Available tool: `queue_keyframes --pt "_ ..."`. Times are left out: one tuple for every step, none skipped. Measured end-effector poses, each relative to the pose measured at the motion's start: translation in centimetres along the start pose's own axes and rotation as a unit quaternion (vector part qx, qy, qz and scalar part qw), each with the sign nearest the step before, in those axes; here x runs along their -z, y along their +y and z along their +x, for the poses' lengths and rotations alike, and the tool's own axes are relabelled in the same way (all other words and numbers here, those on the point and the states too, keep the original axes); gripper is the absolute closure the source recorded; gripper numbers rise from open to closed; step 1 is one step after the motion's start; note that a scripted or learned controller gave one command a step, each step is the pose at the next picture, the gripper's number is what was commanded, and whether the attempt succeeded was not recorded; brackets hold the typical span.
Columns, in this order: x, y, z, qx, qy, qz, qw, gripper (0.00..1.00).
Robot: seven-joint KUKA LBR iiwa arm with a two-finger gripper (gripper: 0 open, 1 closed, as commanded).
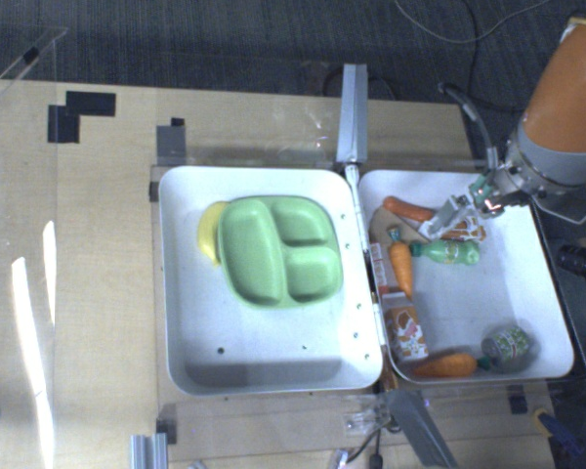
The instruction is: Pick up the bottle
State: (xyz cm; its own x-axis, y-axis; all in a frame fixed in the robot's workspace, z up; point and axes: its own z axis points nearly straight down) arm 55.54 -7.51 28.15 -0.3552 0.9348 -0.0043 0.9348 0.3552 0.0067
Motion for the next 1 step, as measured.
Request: queue_keyframes --pt "-13.73 -2.05 -6.79 -0.075 0.001 0.002 0.9972 0.0"
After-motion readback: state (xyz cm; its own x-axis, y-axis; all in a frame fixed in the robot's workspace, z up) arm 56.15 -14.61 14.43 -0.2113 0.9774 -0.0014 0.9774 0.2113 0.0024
